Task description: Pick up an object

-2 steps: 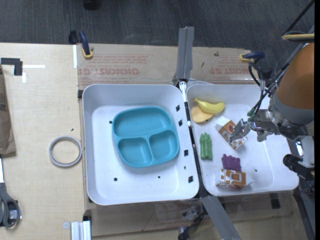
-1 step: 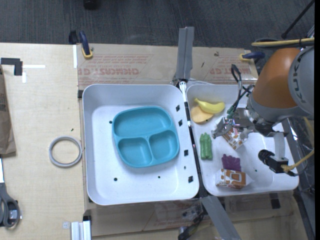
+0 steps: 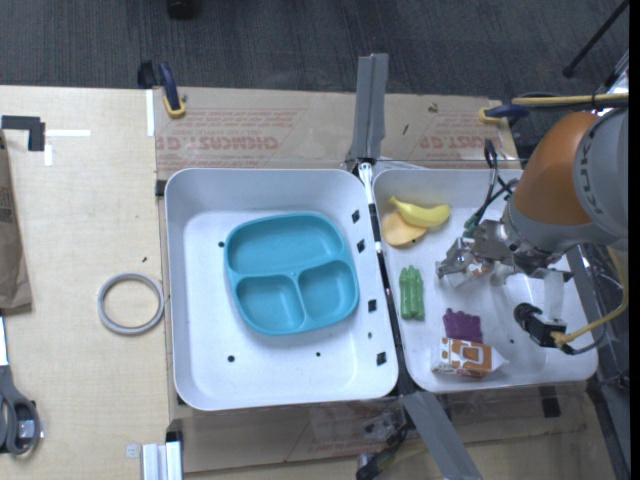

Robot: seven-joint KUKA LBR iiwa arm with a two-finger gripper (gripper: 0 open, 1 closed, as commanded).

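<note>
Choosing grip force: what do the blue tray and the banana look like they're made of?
Blue tray: apparently moulded plastic, smooth and matte, one even colour with rounded compartments. Banana: likely a plastic toy, uniform glossy yellow without blemishes, though real fruit can't be ruled out.

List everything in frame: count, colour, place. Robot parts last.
bins: 2, white, side by side on the bench
divided tray: 1, blue, left bin
banana: 1, yellow, right bin, far left corner
flat piece: 1, pale orange, under the banana
green item: 1, right bin, left side
purple item: 1, right bin, near side
small carton: 1, orange and white, right bin, near edge
tape ring: 1, grey, bench left of the bins
gripper: 1, metal, over the right bin
arm: 1, grey with orange band, from the right
</note>
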